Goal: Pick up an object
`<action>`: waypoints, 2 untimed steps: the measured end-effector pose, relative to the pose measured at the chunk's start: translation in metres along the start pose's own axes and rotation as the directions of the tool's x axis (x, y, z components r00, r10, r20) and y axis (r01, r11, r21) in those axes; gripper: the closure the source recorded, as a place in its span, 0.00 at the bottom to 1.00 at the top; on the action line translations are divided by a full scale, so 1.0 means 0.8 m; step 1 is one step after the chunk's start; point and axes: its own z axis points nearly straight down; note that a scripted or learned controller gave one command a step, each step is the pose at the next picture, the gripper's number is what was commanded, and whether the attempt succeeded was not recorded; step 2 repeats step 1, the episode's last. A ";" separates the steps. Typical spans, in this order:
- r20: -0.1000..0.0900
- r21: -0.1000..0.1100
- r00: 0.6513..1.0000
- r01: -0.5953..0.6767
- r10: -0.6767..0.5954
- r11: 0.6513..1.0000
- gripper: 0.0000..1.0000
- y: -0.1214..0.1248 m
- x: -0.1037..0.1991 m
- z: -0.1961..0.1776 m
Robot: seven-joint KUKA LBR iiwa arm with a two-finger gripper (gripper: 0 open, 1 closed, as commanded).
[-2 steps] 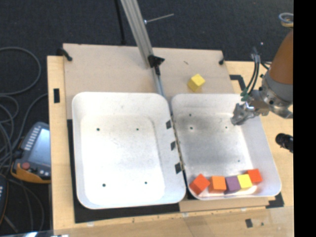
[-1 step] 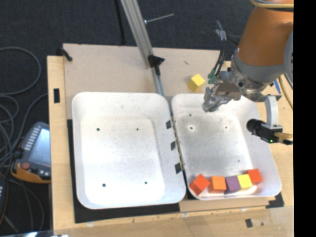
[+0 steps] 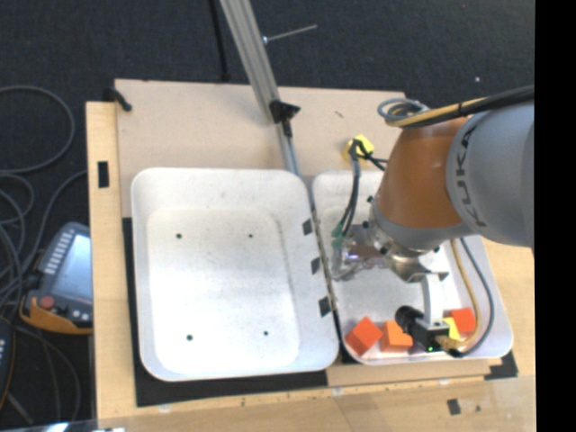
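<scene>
**A:** What is found nearest, at the front of the right-hand shallow white plastic bin (image 3: 409, 360)?

**B:** A chunky orange block with flat faces (image 3: 364, 334) is seen against the near wall, in the corner next to the other bin. A smaller orange block (image 3: 396, 337) is set just beside it, seemingly touching. A third orange block (image 3: 463, 319) is partly hidden further along the same wall.

**A:** How is the chunky orange block expected to handle?

**B:** It is judged to be rigid and matt, with flat sides that can be pinched. A clean grasp may be hampered by the wall and the neighbouring block.

**A:** And the gripper?

**B:** The gripper (image 3: 353, 257) is made out beneath the wrist of the grey arm with the orange band (image 3: 423, 178). It is placed behind the blocks and apart from them. Whether it is spread or pressed together cannot be told, and nothing is seen pinched.

**A:** Which step is in hand?

**B:** The approach, it is judged, since no object is lifted yet. Next, the gripper needs to be brought nearer, centred over a block, squared to its free sides and lowered.

**A:** And beyond?

**B:** The left-hand shallow white bin (image 3: 225, 268) is set alongside on the pale wooden bench (image 3: 225, 124). A slanted aluminium rail (image 3: 252, 43) is seen farthest back.
</scene>
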 end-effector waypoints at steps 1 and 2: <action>-0.004 -0.008 1.000 0.013 -0.013 1.000 1.00 -0.010 0.092 -0.005; -0.004 -0.008 1.000 0.013 -0.013 1.000 1.00 -0.010 0.092 -0.005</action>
